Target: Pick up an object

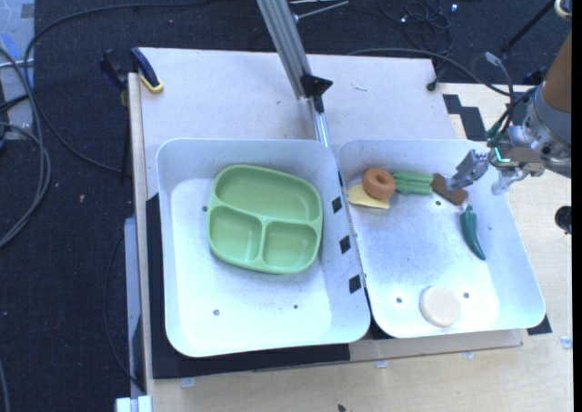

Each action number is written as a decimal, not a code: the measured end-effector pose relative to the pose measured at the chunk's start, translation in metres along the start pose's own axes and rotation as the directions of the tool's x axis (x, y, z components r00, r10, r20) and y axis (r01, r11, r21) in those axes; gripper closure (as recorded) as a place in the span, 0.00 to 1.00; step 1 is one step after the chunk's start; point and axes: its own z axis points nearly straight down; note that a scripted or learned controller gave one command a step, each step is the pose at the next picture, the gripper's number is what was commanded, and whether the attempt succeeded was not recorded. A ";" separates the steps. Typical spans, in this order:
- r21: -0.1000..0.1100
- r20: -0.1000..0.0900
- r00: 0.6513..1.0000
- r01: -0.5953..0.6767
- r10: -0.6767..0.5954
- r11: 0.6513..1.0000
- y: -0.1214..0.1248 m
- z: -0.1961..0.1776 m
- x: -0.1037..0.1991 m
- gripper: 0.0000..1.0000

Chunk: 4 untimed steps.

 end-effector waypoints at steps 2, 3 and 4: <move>0.001 -0.001 1.000 0.000 0.000 1.000 0.011 0.052 0.002 0.00; 0.001 -0.001 1.000 0.000 0.000 1.000 0.012 0.095 0.005 0.00; 0.000 0.000 1.000 -0.001 0.001 1.000 0.016 0.146 -0.004 0.00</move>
